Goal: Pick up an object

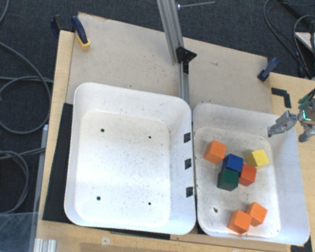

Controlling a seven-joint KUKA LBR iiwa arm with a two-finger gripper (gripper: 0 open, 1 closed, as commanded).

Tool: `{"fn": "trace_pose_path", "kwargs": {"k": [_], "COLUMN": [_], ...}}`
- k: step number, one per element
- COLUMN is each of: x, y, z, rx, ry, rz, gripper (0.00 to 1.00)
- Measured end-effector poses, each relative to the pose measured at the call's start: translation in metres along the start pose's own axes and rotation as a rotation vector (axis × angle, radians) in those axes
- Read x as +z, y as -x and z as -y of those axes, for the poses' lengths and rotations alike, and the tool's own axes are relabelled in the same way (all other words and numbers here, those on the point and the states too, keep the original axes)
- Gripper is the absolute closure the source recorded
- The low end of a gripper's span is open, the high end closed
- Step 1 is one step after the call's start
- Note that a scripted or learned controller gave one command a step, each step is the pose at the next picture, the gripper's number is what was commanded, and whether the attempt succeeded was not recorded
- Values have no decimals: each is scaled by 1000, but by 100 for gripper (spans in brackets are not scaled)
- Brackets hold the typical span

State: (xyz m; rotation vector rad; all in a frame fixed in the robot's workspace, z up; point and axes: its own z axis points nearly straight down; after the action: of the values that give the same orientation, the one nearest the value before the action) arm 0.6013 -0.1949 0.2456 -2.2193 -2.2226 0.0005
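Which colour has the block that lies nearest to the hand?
Yellow. The block lies in the right bin, seen in the camera view, below the hand.

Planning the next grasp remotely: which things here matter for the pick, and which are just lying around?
Job:
gripper, open
blocks in right bin: orange, blue, green, yellow

Lying about:
left bin
blue clamps
floor cables

The right bin [293,175] is crowded at its middle by a touching cluster: orange cube [215,152], blue cube [234,163], green cube [228,179], red cube [247,174] and yellow cube [259,158]. Two more orange cubes [248,217] are pressed together near the front rim. Open floor is left between them.
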Motion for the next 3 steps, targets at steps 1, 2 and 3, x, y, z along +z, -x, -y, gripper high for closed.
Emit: {"fn": "trace_pose_path", "kwargs": {"k": [1,2,3], "x": [63,115,147], "y": [2,-9,-9], "z": [3,7,6], "rx": [2,1,1], "ry": [-6,-6,-1], "rz": [-2,-2,0], "gripper": [0,0,0]}}
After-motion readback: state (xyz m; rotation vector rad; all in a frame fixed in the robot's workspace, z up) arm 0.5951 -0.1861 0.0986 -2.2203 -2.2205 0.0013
